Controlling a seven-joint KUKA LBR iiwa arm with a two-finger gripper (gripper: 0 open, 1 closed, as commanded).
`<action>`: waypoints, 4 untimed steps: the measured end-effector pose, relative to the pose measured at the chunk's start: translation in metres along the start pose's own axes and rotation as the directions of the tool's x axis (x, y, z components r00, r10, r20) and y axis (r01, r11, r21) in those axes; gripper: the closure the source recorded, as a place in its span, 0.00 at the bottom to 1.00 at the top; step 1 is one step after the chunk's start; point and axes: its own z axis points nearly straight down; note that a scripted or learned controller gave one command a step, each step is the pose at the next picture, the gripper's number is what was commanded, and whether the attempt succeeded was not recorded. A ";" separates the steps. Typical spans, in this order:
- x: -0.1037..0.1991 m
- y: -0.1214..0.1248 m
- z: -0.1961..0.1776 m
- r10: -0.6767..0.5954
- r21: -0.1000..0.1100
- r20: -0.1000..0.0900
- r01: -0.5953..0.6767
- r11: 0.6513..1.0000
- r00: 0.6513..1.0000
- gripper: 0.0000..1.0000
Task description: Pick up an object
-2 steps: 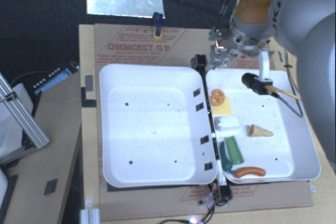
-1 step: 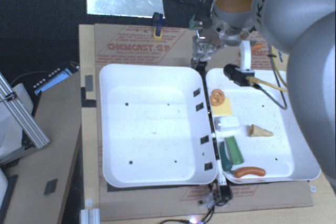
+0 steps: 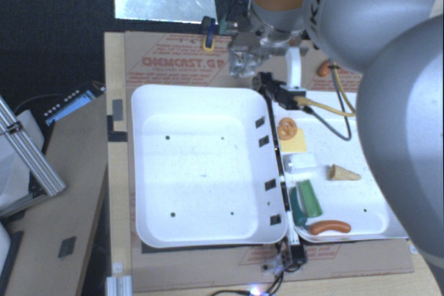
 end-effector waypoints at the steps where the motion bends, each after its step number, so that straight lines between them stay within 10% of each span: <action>1: 0.065 0.000 -0.021 -0.001 -0.001 -0.001 0.001 1.000 1.000 1.00; 2: 0.113 0.001 -0.047 0.000 -0.001 0.000 0.000 1.000 1.000 1.00; 4: 0.110 0.001 -0.110 0.002 -0.001 0.002 -0.002 1.000 1.000 1.00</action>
